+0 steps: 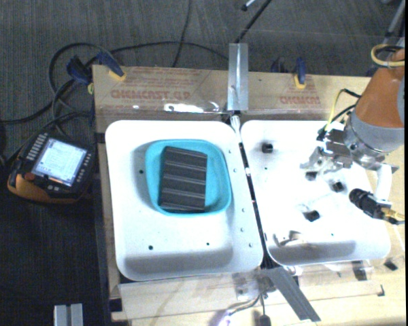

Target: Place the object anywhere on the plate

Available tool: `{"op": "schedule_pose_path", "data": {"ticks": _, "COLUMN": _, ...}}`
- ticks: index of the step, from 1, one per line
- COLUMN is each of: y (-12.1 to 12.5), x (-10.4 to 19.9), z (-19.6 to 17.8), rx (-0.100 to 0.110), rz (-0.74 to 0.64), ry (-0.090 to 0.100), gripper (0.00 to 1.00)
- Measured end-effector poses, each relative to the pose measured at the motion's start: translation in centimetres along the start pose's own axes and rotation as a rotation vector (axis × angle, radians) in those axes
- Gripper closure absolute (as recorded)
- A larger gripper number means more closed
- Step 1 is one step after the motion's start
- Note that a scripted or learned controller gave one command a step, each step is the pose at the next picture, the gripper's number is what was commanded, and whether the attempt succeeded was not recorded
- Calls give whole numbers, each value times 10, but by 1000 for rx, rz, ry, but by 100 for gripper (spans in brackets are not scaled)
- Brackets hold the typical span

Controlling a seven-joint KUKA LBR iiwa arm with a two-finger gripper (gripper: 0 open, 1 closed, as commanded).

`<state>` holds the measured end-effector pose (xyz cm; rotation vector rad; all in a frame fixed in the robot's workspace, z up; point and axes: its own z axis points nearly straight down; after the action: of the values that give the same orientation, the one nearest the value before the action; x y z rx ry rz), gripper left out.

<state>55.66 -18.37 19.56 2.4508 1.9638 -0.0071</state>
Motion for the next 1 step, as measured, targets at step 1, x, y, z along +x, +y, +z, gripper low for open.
{"op": "schedule_pose_path", "data": {"ticks": 1, "y": 0, "x": 0, "z": 0, "rx": 0, "rz": 0, "ry": 0, "gripper": 0}}
